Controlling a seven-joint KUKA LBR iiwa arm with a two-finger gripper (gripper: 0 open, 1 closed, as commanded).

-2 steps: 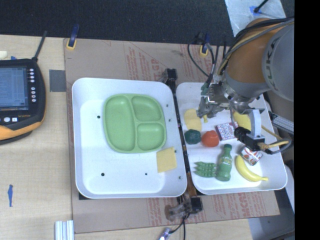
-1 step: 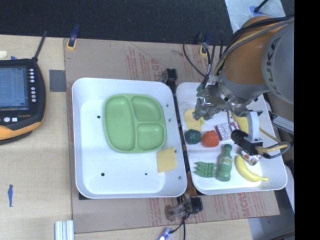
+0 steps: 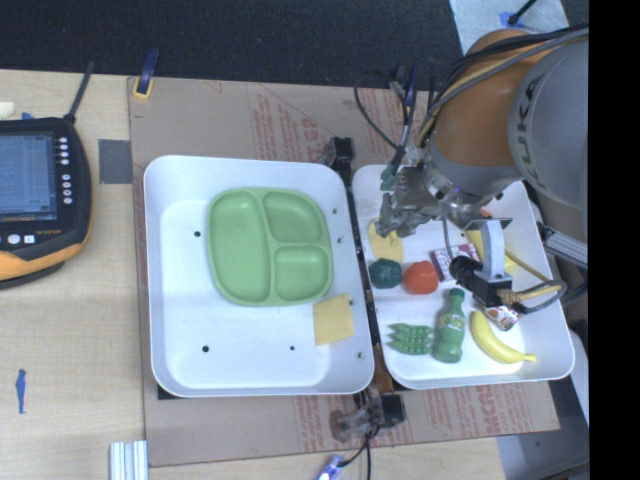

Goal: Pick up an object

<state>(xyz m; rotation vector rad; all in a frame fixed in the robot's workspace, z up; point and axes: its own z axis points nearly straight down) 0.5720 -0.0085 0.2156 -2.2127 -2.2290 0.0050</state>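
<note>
Reach-in step, nothing lifted yet. The grey two-finger gripper (image 3: pixel 396 220) hangs low over the right white bin (image 3: pixel 560 360), tips at the pale yellow block (image 3: pixel 385 244) by that bin's left wall. Finger state: cannot tell, too dark and cluttered. Likely target is that yellow block, flat-sided, partly covered. Just below it sit a dark green round fruit (image 3: pixel 384 273) and a red tomato-like ball (image 3: pixel 421 278). Next: close on the block and lift straight, clear of the neighbours.
</note>
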